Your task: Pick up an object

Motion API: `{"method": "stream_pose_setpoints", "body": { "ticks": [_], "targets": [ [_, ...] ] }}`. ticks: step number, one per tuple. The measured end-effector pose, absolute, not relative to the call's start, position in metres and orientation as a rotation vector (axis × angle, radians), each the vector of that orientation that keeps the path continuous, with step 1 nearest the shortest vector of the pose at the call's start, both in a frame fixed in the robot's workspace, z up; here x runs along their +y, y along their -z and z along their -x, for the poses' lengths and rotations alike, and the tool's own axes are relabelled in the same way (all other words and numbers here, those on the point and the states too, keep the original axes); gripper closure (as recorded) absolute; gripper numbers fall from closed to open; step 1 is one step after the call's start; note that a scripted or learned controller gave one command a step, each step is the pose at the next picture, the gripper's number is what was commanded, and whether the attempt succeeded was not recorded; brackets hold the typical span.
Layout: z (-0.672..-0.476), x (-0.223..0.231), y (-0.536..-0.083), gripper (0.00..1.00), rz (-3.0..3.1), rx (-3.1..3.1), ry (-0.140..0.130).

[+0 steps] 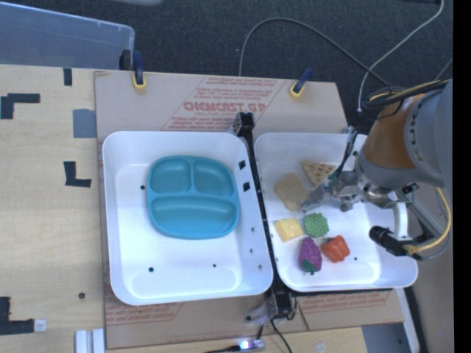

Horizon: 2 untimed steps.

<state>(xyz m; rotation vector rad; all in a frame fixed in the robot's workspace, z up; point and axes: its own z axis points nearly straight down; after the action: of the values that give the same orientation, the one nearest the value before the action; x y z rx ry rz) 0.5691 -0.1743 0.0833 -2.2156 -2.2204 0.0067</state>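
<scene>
Grey gripper (324, 195) hovers just above the green bumpy toy vegetable (316, 224); you're mid-approach. I cannot tell its opening. Next, you'd descend and close.

A light wooden table (44, 219) with scattered black tape marks (73, 173) carries a brown cardboard sheet printed with red lettering (221, 101), held at its far edge by two yellow-and-blue clamps (137, 76). Behind the table lies dark grey carpeted floor (309, 6), crossed by thin looping cables (294, 22). A clear plastic panel (62, 39) stands at the upper left.
</scene>
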Motion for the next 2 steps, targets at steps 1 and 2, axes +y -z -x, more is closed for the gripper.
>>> {"method": "stream_pose_setpoints", "body": {
  "ticks": [1,2],
  "targets": [
    [-0.570,-0.175,-0.092,1.00,2.218,-2.223,-0.008],
    [-0.564,-0.178,-0.134,1.00,2.219,-2.220,-0.003]
  ]
}}
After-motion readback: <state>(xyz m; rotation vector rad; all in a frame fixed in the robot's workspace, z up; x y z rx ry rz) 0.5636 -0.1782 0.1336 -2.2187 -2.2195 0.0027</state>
